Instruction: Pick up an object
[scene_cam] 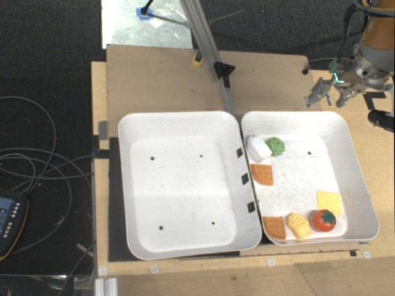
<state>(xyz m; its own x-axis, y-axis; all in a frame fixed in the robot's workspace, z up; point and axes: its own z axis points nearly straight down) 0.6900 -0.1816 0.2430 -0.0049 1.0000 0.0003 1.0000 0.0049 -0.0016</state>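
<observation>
My gripper [330,95] hangs at the upper right, above the far edge of the right bin [345,131], with its two fingers spread apart and nothing between them. In that bin lie a white block [258,147] and a green leafy piece [275,145] at the far left. An orange wedge [262,174] sits just below them. Along the near side lie another orange piece [274,227], a yellow ridged piece [299,225], a red tomato [324,220] and a yellow square [329,201].
The left bin [179,184] sits beside the right one, joined by black clips [245,179]. A grey pole [207,39] slants across the back of the bench. Cables lie on the floor at the left.
</observation>
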